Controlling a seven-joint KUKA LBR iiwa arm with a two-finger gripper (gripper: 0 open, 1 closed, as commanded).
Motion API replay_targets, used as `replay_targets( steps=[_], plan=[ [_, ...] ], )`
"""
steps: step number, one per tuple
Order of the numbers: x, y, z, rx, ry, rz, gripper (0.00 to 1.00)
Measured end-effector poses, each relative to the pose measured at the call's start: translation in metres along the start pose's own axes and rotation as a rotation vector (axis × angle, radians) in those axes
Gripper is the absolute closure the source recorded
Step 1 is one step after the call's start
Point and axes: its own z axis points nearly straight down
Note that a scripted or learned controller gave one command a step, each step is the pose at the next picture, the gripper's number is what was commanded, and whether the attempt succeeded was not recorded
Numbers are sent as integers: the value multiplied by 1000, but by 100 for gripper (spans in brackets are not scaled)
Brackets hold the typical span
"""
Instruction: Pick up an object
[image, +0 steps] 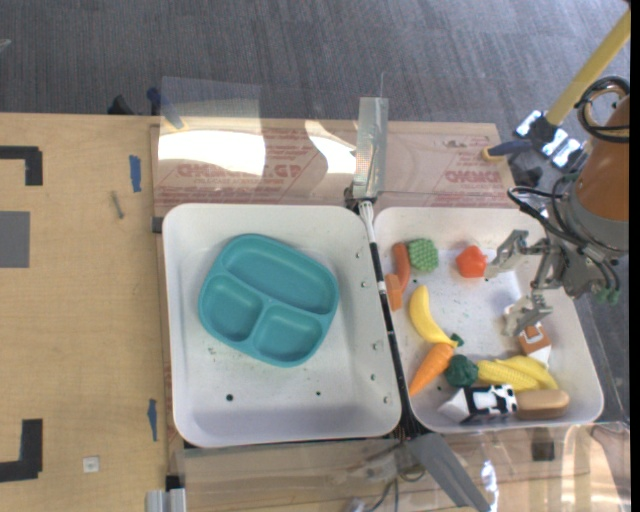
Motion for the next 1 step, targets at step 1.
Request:
replay_targets(
  steps=[1],
  plan=[
    [-16, -15, 131, 1, -7, 112, 0]
  ],
)
